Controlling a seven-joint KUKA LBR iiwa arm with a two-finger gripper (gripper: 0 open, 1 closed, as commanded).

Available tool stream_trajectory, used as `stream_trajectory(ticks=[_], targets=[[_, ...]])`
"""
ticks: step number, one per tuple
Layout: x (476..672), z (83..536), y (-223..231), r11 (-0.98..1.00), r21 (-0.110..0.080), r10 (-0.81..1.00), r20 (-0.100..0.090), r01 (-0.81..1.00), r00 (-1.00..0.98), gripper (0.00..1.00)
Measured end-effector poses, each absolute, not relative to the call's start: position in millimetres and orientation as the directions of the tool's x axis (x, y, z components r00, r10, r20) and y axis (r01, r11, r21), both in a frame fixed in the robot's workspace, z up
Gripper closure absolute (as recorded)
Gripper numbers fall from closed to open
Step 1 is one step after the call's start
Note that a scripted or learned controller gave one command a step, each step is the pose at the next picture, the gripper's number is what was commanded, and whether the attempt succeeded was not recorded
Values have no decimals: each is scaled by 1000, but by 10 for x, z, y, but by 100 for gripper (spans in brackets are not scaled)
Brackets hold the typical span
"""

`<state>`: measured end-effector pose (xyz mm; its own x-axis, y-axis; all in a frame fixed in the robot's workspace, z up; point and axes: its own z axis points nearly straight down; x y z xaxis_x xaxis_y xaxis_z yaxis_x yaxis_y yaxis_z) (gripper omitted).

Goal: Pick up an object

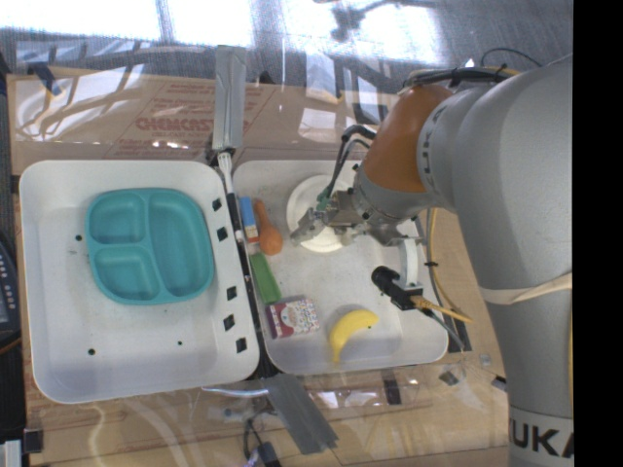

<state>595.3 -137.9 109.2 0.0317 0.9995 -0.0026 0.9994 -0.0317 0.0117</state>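
Over rt bin, jaws hover above white disc.

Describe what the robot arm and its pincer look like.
The arm is thick, rounded and light grey, with an orange band above the wrist and black KUKA lettering near its base. Dark cables loop to the metallic grey pincer.

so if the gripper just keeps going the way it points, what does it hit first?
Likely the white round dish right under the gripper, which points down and left into the right bin. Depth is unclear from this slanted view.
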Motion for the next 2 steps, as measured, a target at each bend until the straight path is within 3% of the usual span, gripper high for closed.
stream_trajectory(ticks=[1,2], targets=[[6297,984,-1474,-60,-14,998,2,998,60,0],[6453,983,-1336,-69,-42,997,-18,997,68,0]])
